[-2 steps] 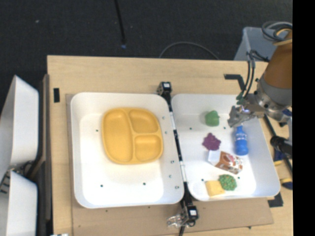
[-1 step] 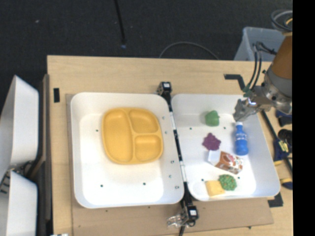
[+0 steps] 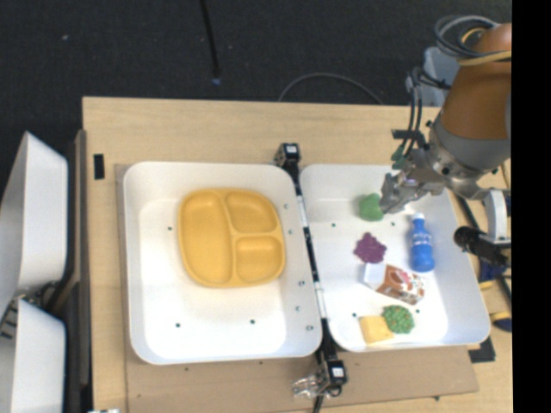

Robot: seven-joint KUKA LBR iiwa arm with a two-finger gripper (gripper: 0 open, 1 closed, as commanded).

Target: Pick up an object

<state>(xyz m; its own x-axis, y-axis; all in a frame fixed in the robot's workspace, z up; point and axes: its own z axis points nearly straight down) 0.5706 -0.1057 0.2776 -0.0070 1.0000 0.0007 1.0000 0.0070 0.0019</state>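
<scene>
Bins are lying side by side; the left bin (image 3: pixel 155 317) is holding a yellow tray (image 3: pixel 231 235). The gripper (image 3: pixel 398 192) is hanging just beside the green object (image 3: pixel 370 206) in the right bin (image 3: pixel 331 188). Its state I cannot tell. It is risking to push this object sideways instead of catching it.

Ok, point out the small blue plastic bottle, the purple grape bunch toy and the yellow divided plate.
Small blue plastic bottle (image 3: pixel 421 249), camera view, middle of its body.
Purple grape bunch toy (image 3: pixel 370 248), camera view, its centre.
Yellow divided plate (image 3: pixel 203 235), camera view, large left compartment.
</scene>
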